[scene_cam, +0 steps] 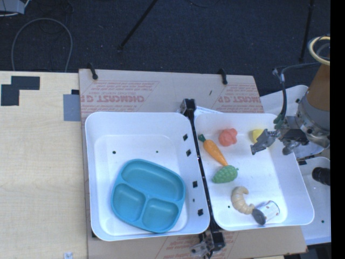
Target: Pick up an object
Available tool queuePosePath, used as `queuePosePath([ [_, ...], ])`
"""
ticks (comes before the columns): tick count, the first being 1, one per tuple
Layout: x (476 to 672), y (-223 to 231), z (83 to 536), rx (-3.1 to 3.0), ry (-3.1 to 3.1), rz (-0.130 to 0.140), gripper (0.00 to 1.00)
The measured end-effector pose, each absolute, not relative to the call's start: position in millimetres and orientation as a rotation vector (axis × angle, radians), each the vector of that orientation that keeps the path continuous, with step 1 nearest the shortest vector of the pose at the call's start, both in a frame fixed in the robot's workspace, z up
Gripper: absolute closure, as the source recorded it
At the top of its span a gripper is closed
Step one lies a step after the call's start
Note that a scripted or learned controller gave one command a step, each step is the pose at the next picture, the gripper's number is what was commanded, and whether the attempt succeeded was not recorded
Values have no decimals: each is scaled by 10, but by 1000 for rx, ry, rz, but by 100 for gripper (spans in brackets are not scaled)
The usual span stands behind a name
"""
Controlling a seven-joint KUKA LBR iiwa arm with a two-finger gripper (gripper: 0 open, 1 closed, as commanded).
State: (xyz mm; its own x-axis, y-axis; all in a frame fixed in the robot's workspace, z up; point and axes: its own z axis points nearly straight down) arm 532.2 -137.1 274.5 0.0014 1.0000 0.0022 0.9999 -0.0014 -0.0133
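My gripper (pixel 275 144) hangs over the right side of the right bin (pixel 291 198), reaching in from the right. Its two dark fingers (pixel 262 143) stand apart, so it is open, and only white bin floor shows between them. A yellow toy (pixel 256 134) lies just behind the left finger, partly hidden by it. Further left are a pink-red fruit (pixel 228 137), an orange carrot (pixel 214 151) and a green bumpy fruit (pixel 225 174). Toward the front lie a beige croissant-like piece (pixel 241 199) and a small clear cup (pixel 268 211) on its side.
The left bin (pixel 102 139) holds a blue divided plate (pixel 147 195). A black divider with clips (pixel 195 166) runs between the bins. The arm's grey wrist and orange band (pixel 318 99) stand over the right bin's right rim. Cables hang near the wrist.
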Motion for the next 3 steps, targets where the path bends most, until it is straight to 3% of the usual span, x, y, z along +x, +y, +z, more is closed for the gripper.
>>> queuePosePath([
  [1,5339,-1371,2802,-2219,-2220,3,0],
  [3,5400,-1259,1660,-2215,-2215,8,0],
])
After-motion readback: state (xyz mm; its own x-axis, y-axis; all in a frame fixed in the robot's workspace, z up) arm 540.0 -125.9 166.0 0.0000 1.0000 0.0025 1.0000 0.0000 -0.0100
